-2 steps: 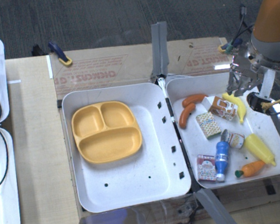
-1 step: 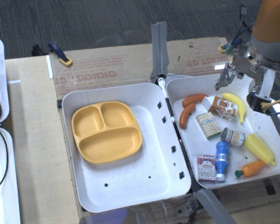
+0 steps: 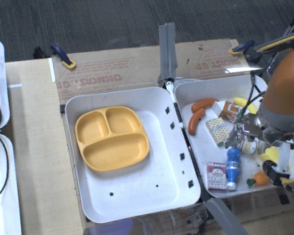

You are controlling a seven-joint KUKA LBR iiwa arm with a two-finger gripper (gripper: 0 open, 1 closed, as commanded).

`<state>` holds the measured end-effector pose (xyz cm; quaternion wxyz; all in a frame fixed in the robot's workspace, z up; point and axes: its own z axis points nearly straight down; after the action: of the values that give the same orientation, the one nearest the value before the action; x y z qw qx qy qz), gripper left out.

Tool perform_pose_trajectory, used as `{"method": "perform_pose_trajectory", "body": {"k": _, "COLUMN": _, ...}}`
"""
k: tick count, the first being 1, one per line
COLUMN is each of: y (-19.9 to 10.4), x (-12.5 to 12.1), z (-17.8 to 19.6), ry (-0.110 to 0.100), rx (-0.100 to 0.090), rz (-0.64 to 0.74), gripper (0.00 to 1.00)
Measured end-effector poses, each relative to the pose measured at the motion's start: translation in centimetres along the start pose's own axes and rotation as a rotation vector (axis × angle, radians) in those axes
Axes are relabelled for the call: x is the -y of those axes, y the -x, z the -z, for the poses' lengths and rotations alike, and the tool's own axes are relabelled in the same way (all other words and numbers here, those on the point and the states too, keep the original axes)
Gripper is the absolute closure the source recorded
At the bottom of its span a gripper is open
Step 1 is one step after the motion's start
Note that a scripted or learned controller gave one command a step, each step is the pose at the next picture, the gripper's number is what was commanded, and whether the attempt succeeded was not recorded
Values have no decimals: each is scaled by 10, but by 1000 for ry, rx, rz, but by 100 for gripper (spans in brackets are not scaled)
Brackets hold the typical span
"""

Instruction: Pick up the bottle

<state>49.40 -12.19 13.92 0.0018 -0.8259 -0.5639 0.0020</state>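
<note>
On the left of the table (image 3: 39, 155), the left bin (image 3: 138, 196) holds a yellow divided plate (image 3: 112, 137), well away from the work. The right bin (image 3: 189, 151) is crowded: two sausages (image 3: 197, 114) near its upper left, a speckled packet (image 3: 218, 130), a small red box (image 3: 217, 176) at the lower edge. The bottle (image 3: 232, 168) lies on its side just beside that box, blue body, white cap toward the bin's near wall. The hand (image 3: 241, 137) hovers just above the bottle's upper end; whether it is open or closed I cannot tell, and nothing is visibly held. The bottle looks like light, stiff plastic, smooth and round, so it would likely roll or slip. A grip across the middle of its body, fingers straddling its width, seems safest.
</note>
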Motion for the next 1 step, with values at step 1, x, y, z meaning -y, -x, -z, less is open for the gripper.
{"method": "perform_pose_trajectory", "body": {"k": 1, "y": -20, "x": 22, "z": -49, "ry": 1, "rx": -1, "rz": -40, "gripper": 0}}
